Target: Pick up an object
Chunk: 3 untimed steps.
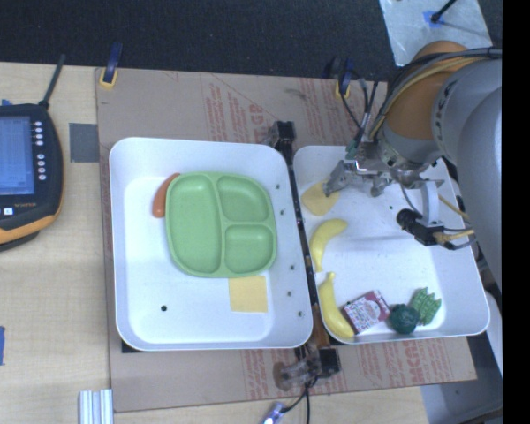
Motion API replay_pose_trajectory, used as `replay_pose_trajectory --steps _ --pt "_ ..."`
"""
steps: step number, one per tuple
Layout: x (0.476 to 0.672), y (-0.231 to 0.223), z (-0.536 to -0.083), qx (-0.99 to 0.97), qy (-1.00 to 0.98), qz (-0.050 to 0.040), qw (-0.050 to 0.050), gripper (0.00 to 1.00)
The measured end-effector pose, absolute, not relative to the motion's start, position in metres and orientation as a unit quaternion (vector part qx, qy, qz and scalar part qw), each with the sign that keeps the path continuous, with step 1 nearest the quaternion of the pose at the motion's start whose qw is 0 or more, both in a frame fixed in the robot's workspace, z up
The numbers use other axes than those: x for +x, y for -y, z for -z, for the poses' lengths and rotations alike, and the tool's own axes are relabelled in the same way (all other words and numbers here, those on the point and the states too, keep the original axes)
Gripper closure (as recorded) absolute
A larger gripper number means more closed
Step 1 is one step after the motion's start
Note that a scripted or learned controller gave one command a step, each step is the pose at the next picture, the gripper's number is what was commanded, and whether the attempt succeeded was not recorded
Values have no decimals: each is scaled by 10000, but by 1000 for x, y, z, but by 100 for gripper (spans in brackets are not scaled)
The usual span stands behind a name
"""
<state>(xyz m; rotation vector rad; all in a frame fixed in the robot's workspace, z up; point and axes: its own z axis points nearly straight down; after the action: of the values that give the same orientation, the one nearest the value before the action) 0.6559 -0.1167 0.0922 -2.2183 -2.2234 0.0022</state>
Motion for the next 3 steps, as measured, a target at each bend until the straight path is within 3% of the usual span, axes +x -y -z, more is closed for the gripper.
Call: replay_pose_trajectory --steps 1,2,3 --pt "657 91 -219 -7055 7087 -1 0 0" --pt "656 53 -192 -7053 7089 -19 17 0" --pt "599 39 -192 -7058 7084 -23 13 0"
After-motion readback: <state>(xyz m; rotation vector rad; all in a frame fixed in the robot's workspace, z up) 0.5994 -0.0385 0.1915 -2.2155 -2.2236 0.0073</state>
